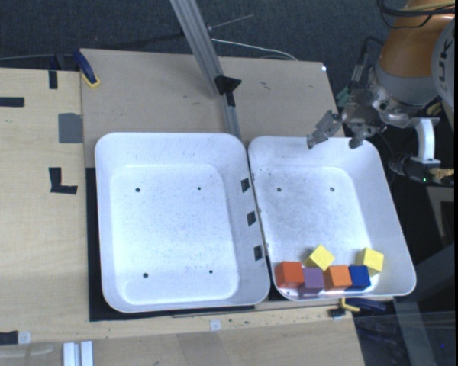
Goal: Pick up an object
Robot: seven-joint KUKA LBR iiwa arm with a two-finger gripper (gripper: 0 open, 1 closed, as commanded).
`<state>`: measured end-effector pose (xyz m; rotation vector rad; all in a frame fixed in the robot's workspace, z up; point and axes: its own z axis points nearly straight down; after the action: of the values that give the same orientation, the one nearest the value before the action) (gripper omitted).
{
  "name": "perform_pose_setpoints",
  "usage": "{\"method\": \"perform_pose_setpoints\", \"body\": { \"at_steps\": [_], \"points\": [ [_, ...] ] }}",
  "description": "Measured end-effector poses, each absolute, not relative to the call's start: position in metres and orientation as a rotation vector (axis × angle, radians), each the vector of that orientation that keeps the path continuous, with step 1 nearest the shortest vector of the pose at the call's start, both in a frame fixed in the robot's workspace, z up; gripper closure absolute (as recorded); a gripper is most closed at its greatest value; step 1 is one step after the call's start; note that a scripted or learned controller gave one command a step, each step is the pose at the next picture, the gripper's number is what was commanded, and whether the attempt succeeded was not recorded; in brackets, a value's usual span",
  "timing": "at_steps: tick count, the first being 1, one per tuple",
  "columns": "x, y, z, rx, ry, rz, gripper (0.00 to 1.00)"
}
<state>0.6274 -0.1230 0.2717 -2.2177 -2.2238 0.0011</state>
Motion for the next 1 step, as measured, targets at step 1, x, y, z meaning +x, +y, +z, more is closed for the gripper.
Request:
{"method": "perform_pose_setpoints", "body": {
  "at_steps": [1],
  "points": [
    [0.5252, -0.1347, 0.146, -2.216, -2.211, 0.013, 0.0]
  ]
}}
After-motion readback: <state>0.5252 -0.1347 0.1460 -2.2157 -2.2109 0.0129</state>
